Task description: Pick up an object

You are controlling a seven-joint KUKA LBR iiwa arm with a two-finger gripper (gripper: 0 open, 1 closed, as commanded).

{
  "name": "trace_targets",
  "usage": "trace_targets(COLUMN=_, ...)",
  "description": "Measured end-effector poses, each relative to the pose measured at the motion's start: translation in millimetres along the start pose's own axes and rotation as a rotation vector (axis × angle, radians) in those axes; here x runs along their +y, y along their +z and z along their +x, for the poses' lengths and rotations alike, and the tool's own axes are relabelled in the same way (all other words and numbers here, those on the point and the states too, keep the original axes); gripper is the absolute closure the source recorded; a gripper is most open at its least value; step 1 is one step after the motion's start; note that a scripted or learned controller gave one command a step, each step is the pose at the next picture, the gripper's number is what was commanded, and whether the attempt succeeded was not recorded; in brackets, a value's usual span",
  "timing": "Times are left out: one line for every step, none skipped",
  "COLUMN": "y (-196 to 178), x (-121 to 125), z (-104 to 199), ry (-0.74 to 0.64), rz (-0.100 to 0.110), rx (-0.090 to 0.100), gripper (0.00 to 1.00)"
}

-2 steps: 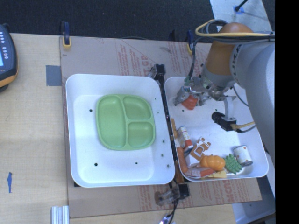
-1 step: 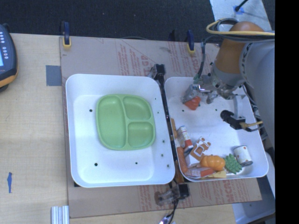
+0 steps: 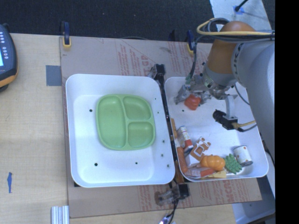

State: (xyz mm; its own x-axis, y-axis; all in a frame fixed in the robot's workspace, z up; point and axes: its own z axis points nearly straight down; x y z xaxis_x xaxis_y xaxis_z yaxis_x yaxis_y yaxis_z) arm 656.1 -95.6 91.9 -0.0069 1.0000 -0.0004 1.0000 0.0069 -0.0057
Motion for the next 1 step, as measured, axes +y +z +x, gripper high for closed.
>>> trace_targets(y=-10.8, x=0.0, z=-1.6, ry=-0.001, rz=0.002, rx=-0.001, gripper=1.00)
